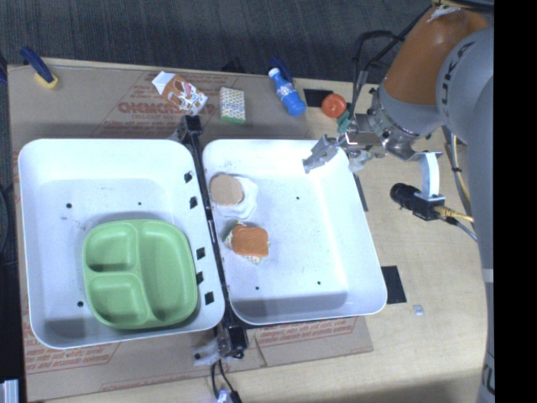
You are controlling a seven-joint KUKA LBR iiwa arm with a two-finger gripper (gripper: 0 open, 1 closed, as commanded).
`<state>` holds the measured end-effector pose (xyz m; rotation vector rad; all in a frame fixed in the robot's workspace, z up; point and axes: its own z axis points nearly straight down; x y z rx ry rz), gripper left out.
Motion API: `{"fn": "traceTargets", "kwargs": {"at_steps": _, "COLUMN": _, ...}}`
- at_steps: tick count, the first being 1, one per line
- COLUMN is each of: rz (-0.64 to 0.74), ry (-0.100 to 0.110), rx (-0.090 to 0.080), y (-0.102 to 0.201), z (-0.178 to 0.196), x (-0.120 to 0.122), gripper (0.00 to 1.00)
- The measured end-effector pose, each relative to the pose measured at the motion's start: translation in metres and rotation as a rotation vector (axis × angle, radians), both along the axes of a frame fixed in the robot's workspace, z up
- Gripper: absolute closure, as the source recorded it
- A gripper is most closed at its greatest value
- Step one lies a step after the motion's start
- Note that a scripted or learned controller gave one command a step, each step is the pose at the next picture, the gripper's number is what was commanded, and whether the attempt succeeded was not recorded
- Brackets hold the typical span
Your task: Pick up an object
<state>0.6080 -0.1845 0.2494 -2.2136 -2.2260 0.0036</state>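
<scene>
The arm (436, 65) reaches in from the right, its orange-banded wrist above the far right corner of the right bin (336, 250). The left bin (50, 191) holds a green divided tray (138, 271), a broad, stiff piece of plastic that two narrow fingers would struggle to take hold of except at its rim.

In the right bin, close to the wall shared with the left bin, lie two small items that look like toy food: a pale round bun (226, 191) and, nearer the camera and just beside it, an orange-brown burger-like piece (249, 241) on a pale base. Both appear light and probably firm. Their rounded tops may slip, so a grip across the sides, low down, seems the safest choice. The burger-like piece sits a little clear of the wall, which leaves room for a finger on each side.

The gripper (327, 151) hangs over the bin's far right corner, well apart from both items and holding nothing. How far it is open cannot be told.
</scene>
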Motion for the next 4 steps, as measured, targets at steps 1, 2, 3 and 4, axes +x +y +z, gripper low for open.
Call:
{"fn": "traceTargets", "kwargs": {"at_steps": 1, "rz": 0.001, "ry": 0.005, "rx": 0.001, "y": -0.002, "z": -0.138, "x": -0.02, "gripper": 0.0}}
{"fn": "traceTargets", "kwargs": {"at_steps": 2, "rz": 0.001, "ry": 0.0, "rx": 0.0, "y": 0.033, "z": -0.068, "x": -0.111, "gripper": 0.0}}
{"fn": "traceTargets", "kwargs": {"at_steps": 3, "rz": 0.001, "ry": 0.003, "rx": 0.002, "y": 0.03, "z": -0.148, "x": -0.13, "gripper": 0.0}}
{"fn": "traceTargets", "kwargs": {"at_steps": 4, "rz": 0.003, "ry": 0.0, "rx": 0.0, "y": 0.074, "z": -0.158, "x": -0.043, "gripper": 0.0}}
